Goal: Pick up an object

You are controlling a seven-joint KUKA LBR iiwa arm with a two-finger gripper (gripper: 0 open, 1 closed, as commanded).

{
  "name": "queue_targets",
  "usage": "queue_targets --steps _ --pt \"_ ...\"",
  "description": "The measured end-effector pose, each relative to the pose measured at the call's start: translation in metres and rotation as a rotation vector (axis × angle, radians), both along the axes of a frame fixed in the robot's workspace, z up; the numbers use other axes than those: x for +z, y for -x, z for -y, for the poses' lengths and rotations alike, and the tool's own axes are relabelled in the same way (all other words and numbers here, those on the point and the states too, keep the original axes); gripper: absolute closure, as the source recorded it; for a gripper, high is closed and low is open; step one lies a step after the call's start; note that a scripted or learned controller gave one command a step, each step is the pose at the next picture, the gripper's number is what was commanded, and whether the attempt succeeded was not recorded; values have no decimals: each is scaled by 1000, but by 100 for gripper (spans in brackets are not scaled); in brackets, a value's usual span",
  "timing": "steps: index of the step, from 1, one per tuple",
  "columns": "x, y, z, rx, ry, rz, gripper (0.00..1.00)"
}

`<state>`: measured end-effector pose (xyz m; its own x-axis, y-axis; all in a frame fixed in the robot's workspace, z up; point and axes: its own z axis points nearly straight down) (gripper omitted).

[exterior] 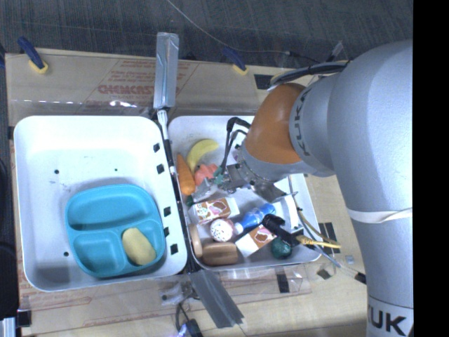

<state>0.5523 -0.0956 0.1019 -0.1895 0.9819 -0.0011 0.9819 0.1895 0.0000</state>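
In the camera view the gripper [223,177] is lowered into the right bin [306,253] near its left wall, over a heap of small items by the banana [203,149] and carrot [185,175]; whether it is apart, together or clamped on anything, I cannot tell. In the left bin [31,188], a blue divided tray [105,213] lies toward the front edge with a yellow potato-like object [139,246] in its front right compartment.

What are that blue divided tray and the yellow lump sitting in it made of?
The blue tray looks like moulded plastic: even colour, rounded compartment walls, dull sheen. The yellow lump, potato-shaped, seems to be a matte plastic or foam toy food; its smooth, uniform surface suggests that, though the view leaves it open.
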Motion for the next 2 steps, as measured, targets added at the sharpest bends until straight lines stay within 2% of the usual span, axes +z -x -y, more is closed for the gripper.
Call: queue_targets --steps 1,2 --pt "-10 -26 3 222 0 0 0" --pt "1 -27 2 227 1 3 100"
